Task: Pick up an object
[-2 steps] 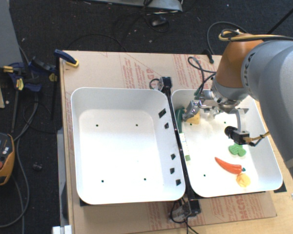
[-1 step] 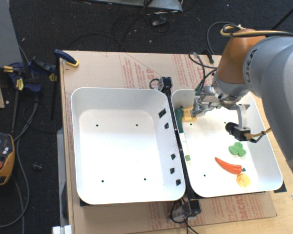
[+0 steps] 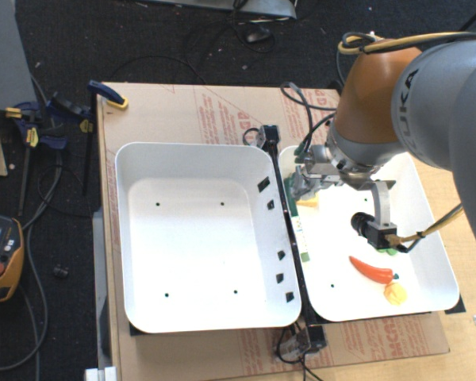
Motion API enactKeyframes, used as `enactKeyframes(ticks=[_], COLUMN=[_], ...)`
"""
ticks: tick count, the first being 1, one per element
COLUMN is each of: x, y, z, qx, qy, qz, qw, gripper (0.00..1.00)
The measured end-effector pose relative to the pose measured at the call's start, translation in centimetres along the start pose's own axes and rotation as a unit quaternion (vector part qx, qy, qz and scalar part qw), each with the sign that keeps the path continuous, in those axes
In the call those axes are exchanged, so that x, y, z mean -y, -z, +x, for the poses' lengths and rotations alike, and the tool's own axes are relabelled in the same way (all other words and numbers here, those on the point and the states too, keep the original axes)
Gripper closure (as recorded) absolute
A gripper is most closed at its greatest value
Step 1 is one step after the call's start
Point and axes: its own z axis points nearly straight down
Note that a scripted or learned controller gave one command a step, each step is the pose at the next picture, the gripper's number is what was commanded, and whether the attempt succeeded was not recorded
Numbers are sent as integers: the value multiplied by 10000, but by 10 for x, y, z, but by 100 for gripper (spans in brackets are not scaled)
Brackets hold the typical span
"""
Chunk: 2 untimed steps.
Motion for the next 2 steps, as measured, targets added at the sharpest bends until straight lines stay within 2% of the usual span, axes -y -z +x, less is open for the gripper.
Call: enactKeyframes(ticks=[1, 2], x=[75, 108], y=[96, 145], z=[-3, -19], qx=[6, 11], qy=[-35, -44], qz=[1, 23], qw=[10000, 10000], gripper=[100, 100])
